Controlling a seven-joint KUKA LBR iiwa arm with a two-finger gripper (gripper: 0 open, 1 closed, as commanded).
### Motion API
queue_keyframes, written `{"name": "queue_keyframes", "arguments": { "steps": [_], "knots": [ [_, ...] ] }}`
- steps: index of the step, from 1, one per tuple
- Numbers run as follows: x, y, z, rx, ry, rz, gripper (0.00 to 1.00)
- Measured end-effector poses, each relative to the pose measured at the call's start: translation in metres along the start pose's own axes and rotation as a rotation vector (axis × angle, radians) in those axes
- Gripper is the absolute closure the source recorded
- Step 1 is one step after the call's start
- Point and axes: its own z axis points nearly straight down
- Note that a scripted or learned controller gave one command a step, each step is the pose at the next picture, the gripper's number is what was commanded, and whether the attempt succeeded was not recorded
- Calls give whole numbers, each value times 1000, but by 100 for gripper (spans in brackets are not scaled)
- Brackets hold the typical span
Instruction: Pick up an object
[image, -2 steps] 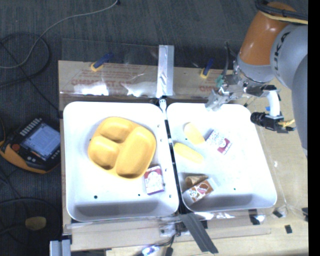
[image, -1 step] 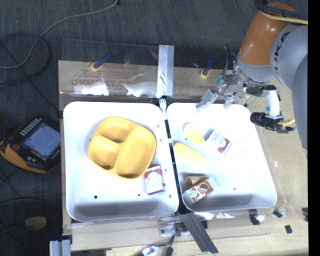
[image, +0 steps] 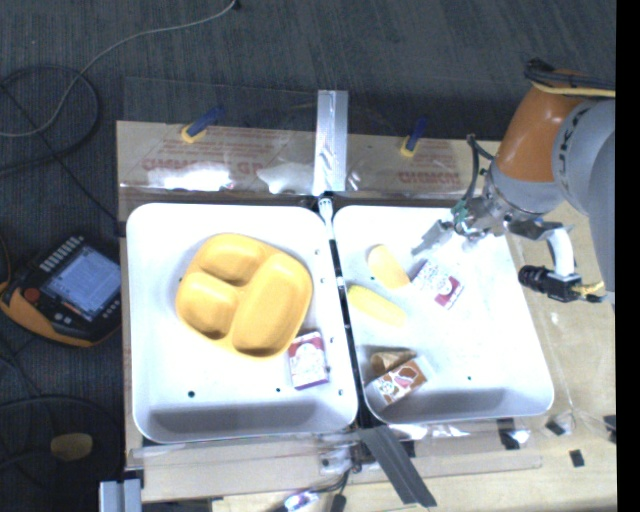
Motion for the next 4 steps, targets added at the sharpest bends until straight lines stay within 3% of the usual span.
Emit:
{"name": "queue_keyframes", "arguments": {
  "steps": [1, 2, 3, 4],
  "knots": [
    [-12, 4, 60, -13, -6, -59, 0],
    [-12, 5, 51, -13, -7, -60, 100],
    [14, -64, 51, 0, 3, -62, 100],
    [75, -54, -38, -3, 3, -69, 100]
  ]
}}
